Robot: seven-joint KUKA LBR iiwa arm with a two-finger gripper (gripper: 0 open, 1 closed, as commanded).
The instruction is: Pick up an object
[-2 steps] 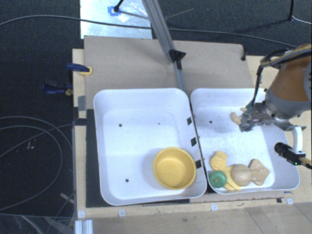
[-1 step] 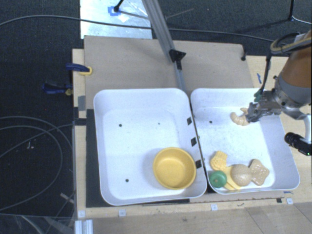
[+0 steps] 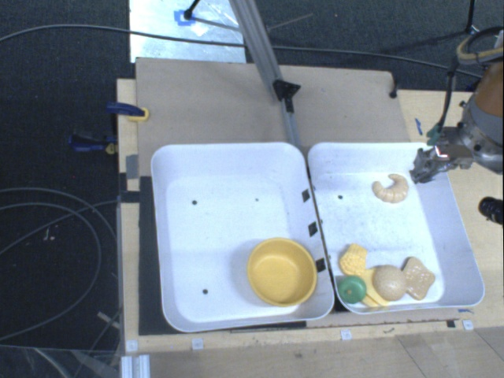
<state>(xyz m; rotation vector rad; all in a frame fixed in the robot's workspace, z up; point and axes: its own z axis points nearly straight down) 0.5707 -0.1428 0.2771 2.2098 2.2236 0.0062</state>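
Evidently found the gripper [image 3: 431, 162] poised over the upper right corner of the right bin [image 3: 378, 231], just beside the pale croissant-shaped toy [image 3: 391, 187] and seemingly not touching it. Could not tell whether clenched or released; too dark and small to read. Saw nothing held.

Judged the croissant toy the likeliest target: nearest, lying alone on bare bin floor, well apart from everything else. Guessed it light, stiff hollow plastic, smooth and a little slippery, not fragile. Reckoned the best hold across the thick middle of the curve, not the tapered ends, where it would probably squirt out or pivot.

Noted a huddle at the near end of the same bin: yellow waffle piece [image 3: 353, 258], green piece [image 3: 352, 290], round beige piece [image 3: 388, 282] and biscuit [image 3: 418, 278], touching or nearly so, harder to take singly. Noted a yellow bowl [image 3: 282, 271] in the left bin [image 3: 220, 211], probably too wide except by its rim.
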